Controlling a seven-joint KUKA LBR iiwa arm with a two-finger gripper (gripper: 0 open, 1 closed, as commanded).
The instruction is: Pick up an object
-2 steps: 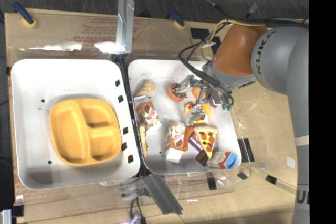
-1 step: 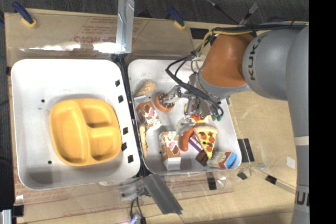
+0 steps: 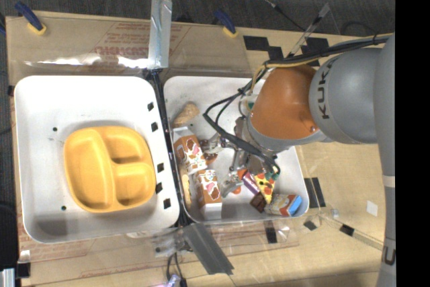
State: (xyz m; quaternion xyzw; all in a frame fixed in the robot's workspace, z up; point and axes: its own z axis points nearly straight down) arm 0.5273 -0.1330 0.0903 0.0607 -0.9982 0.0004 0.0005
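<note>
Cardboard-covered desk (image 3: pixel 349 165) bearing two bins, tool (image 3: pixel 243 175) lowered among packets (image 3: pixel 201 175) crowding right bin's (image 3: pixel 232 87) front edge, likely seeking one; open or closed, cannot tell.

Two shallow white plastic bins sit on the bench: the left bin (image 3: pixel 33 144) and the right bin (image 3: pixel 201 87). One yellow compartmented plastic tray (image 3: pixel 107 168) lies in the left. In the right: two brown-and-white printed packets (image 3: pixel 190 152) (image 3: pixel 208 186), one tan rounded lump (image 3: pixel 186 113), and a multicoloured cluster near the bottom-right corner, uncountable.
</note>
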